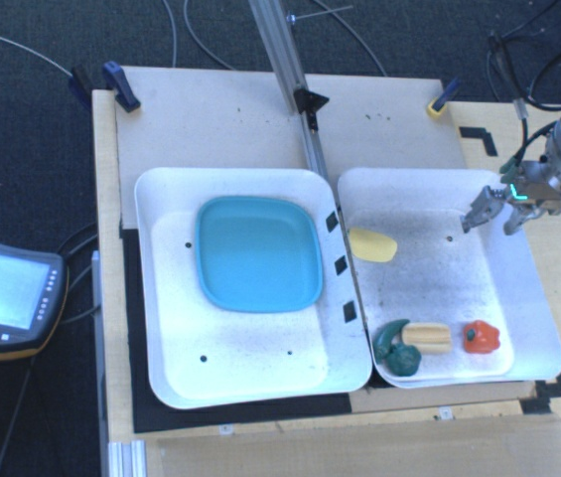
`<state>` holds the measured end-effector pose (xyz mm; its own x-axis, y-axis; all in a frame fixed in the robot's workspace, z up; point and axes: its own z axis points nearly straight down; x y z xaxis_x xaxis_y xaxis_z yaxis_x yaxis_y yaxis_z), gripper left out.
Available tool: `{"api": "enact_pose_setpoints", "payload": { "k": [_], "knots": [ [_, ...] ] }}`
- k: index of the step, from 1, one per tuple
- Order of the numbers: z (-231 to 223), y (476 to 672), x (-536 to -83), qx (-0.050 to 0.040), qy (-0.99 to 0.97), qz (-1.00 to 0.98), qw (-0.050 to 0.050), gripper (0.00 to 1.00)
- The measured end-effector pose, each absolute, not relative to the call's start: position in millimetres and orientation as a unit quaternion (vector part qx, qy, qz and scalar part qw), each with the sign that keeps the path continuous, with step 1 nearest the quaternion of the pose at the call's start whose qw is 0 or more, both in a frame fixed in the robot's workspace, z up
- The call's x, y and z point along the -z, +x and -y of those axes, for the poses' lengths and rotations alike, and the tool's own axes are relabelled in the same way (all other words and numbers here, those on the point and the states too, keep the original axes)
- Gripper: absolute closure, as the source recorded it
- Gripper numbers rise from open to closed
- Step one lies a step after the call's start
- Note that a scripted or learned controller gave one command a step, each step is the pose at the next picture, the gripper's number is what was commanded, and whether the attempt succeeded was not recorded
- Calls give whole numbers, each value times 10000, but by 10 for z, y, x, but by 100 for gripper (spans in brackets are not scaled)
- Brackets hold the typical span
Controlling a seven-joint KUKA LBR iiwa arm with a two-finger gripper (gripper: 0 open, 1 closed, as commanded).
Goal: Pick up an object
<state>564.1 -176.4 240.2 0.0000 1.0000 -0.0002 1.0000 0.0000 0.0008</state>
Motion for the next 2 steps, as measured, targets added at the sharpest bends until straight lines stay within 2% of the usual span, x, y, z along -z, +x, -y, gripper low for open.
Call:
{"api": "enact_pose_setpoints", "payload": {
  "k": [1,2],
  "knots": [
    [1764,5641,-2401,-2,7071,-7071,3,0],
    [1840,5688,-1921,10,7072,-7070,-14,0]
  ]
}}
